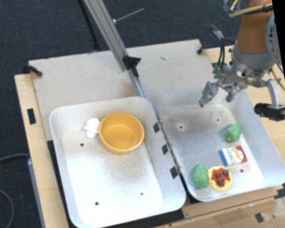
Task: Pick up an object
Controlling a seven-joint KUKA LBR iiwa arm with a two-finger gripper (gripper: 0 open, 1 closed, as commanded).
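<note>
My gripper (218,95) hangs over the far right part of the right bin (199,128), its two fingers spread apart with nothing between them. Below it in that bin lie a small green lump (233,132), a white, red and blue carton (233,155), a green bumpy object (200,176) and a yellow round piece with dark red bits (220,177). The green lump is the closest to the gripper, a little nearer the camera and to the right.
The left bin (90,190) holds a yellow bowl (121,132) and a small white object (91,127) at its far side. A slanted metal post (109,29) rises behind the bins. A low divider edge (166,144) separates the two bins.
</note>
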